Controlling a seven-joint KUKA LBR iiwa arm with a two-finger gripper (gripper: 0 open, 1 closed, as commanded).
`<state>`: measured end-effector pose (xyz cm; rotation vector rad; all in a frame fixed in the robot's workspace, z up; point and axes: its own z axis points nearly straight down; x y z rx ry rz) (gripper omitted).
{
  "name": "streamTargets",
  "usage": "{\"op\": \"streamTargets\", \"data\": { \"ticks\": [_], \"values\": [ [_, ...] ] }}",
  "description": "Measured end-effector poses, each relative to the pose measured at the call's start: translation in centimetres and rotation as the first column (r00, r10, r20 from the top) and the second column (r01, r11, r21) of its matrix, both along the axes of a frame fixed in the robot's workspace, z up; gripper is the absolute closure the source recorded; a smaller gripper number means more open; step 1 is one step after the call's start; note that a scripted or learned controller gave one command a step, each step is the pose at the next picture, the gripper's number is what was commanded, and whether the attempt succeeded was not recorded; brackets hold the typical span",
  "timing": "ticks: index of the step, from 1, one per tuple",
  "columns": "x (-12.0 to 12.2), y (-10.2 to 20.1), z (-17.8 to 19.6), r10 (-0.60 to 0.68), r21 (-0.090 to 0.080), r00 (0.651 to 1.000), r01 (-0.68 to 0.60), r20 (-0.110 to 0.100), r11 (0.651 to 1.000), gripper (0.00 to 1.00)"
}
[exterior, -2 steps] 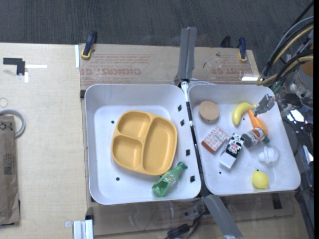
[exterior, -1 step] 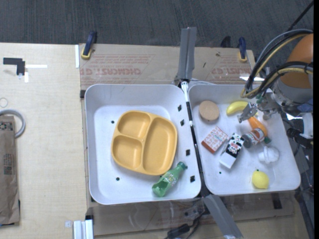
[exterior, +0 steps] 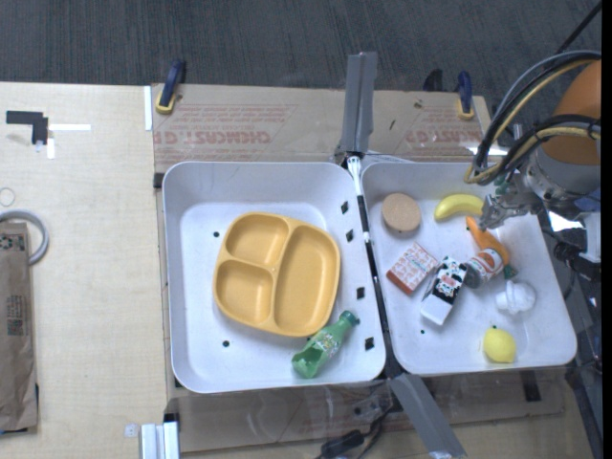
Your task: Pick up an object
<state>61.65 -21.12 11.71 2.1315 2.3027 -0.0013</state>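
**Gripper over right bin, far side**

Camera view: gripper hovers just above carrot, w/ banana just left. Fingers' state: can't tell. Right bin also has lemon. Left bin: yellow plate, green bottle.

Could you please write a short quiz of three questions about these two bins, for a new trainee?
1. True or false: the yellow divided plate lies in the left bin.
2. Which thing lies nearest the gripper? A) green bottle B) banana C) lemon
3. Fill in: the green bottle lies on its ____ beside the plate.

Key: 1 true. 2 B; the gripper is over the right bin, just right of the banana. 3 side.
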Motion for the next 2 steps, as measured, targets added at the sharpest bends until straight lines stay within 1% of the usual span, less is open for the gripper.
{"op": "streamTargets", "data": {
  "ticks": [1,2],
  "values": [
    [0.0,0.0,0.0,0.000,0.000,1.000,0.000,0.000,1.000,0.00],
    [4.3,1.0,10.0,-0.178,0.000,0.984,0.178,0.000,0.984,0.00]
  ]
}}
